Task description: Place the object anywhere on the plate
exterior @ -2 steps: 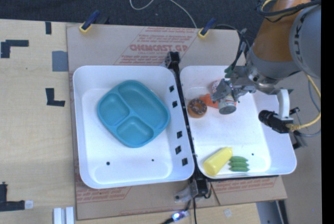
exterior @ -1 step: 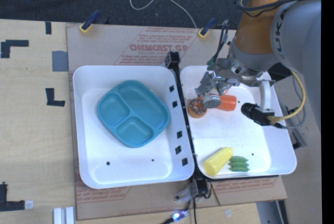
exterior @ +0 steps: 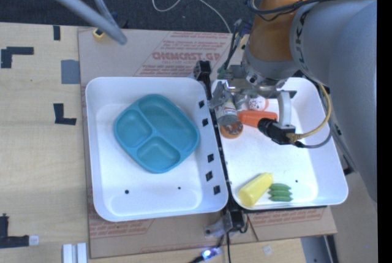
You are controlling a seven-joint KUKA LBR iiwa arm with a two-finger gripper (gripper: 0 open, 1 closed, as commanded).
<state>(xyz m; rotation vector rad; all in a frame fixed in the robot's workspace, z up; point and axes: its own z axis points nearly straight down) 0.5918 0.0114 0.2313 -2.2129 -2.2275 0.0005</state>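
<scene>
A blue plate (exterior: 157, 132) with three compartments lies in the left bin (exterior: 104, 194), nothing on it. In the right bin (exterior: 327, 182), close to the divider, a small brown can (exterior: 231, 125) lies just below my gripper (exterior: 231, 98). An orange carrot (exterior: 257, 117) and a small white and red object (exterior: 259, 104) sit right beside the can, partly under the wrist. The gripper hangs low over the upper left part of the right bin, and the wrist hides most of it.
A yellow corn cob (exterior: 254, 188) and a green pea pod (exterior: 280, 193) lie near the right bin's front edge. A black cable fitting (exterior: 275, 131) hangs off the wrist over the bin. The raised divider (exterior: 211, 145) separates the bins.
</scene>
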